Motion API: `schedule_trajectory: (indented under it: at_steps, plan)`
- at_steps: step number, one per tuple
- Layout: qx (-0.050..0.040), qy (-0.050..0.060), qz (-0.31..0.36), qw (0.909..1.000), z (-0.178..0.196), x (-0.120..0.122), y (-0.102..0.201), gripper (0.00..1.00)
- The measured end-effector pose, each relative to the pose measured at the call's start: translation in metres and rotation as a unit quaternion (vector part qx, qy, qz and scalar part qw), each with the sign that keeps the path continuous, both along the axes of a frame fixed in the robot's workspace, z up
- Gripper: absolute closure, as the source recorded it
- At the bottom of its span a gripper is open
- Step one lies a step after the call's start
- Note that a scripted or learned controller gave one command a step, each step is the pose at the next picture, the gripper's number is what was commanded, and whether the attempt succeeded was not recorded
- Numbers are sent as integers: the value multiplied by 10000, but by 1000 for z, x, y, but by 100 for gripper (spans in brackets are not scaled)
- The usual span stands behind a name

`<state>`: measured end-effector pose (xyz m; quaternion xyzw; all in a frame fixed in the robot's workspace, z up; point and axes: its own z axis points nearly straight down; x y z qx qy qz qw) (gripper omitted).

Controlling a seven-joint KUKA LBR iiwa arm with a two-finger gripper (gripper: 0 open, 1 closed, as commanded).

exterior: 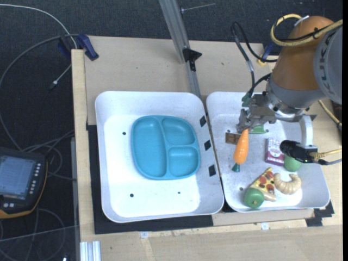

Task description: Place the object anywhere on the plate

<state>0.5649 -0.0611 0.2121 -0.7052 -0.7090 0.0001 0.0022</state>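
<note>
A blue divided plate (163,145) lies in the left white bin (109,162) with nothing on it. An orange toy carrot (241,147) lies in the right bin (318,197) near its left wall, green tip pointing to the front. My gripper (251,123) hangs over the carrot's upper end, at or just above it. The grey wrist hides whether it touches the carrot. The arm with its orange band (302,42) comes in from the upper right.
The right bin also holds a small brown piece (232,138), a purple packet (273,150), a green item (292,163), a pizza slice (266,179), a green apple (253,197) and a tan croissant shape (288,184). A metal post (176,31) rises behind the bins.
</note>
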Motion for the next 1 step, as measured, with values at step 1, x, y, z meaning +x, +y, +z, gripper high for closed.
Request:
schedule_trajectory:
  at_steps: [1]
  plan:
    - [0,-19,9,10000,4,5,54,100]
